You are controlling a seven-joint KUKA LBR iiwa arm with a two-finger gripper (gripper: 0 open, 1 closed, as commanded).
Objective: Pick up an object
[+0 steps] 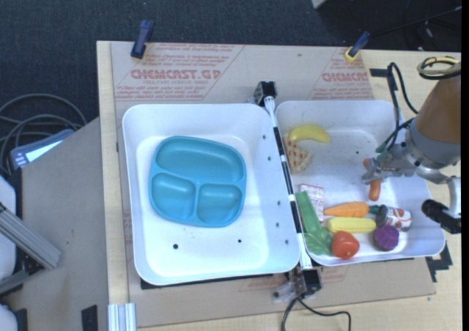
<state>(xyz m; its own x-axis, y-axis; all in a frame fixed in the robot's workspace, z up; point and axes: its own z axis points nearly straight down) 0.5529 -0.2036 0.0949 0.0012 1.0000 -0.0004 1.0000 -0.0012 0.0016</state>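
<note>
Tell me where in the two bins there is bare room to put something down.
Left bin: bare floor all around the blue plate, widest in front of it. Right bin: a free patch between the banana and the pincer. Crowded along its front edge, around the carrot.

"CHEMCAST GP" printed on bench sheet (176, 73)

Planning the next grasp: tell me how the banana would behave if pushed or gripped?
The banana is curved and looks smooth and glossy, so it may pivot or slip from fingers. It lies apart from the crowded pile, near the waffle piece, so a push probably slides it freely.
</note>
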